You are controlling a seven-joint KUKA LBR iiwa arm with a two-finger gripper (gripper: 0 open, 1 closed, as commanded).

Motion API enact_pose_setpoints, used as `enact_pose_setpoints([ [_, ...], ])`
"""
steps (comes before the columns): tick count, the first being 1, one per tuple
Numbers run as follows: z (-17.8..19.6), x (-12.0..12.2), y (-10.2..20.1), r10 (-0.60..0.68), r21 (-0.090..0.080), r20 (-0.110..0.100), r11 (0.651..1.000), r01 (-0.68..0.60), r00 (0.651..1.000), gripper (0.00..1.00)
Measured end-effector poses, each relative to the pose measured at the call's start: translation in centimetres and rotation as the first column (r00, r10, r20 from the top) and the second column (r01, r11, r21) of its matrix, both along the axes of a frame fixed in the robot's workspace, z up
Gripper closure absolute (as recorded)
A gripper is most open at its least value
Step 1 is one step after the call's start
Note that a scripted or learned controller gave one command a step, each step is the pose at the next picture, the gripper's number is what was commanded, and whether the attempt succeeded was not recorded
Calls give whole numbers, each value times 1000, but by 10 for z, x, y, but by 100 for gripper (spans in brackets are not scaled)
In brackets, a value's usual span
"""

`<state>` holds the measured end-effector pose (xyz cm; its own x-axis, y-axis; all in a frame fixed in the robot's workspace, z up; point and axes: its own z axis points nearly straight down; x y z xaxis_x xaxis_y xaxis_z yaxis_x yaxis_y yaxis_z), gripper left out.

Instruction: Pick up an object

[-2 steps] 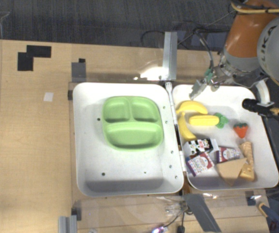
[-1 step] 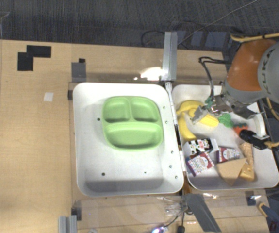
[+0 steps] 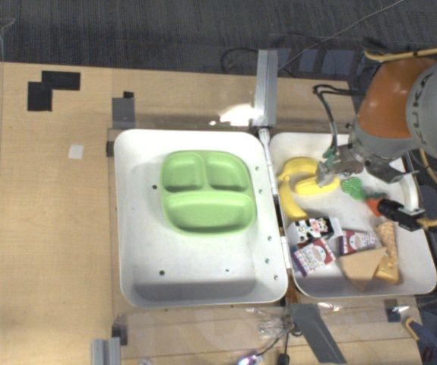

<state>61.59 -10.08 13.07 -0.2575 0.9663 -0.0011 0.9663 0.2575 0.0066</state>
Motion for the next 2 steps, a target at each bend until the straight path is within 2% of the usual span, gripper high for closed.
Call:
enact_pose_setpoints([
  [1,0,0,0,0,0,0,1000,0,1000,0],
  [2,-20,8,-4,25,-6,29,1000,-24,999,0],
])
